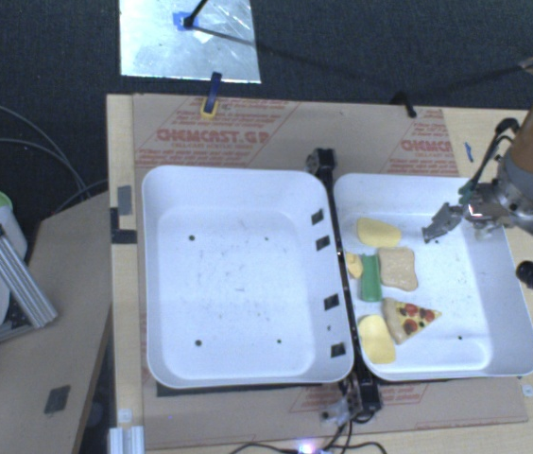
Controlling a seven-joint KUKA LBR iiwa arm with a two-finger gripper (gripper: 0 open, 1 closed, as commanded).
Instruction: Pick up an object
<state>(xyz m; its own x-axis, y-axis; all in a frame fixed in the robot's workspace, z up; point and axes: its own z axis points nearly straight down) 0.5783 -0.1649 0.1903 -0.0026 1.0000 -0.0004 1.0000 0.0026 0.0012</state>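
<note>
The right bin (503,348) holds several toy foods along its left side. A yellow piece (378,232) lies farthest back, with a tan bread slice (399,270) and a green piece (370,278) in front of it. Nearer the front lie a pizza slice (408,318) and another yellow piece (376,339). A small yellow bit (353,267) rests against the bin's left wall. My gripper (439,223) hangs over the back half of this bin. It points down and left, just right of the back yellow piece, and nothing shows in it.
The left bin (238,272) stands beside the right one, with black clips (323,244) along the shared wall. Both bins rest on a cardboard sheet (248,130). A metal frame (7,263) stands at the far left. A foil square (189,26) lies beyond the bench.
</note>
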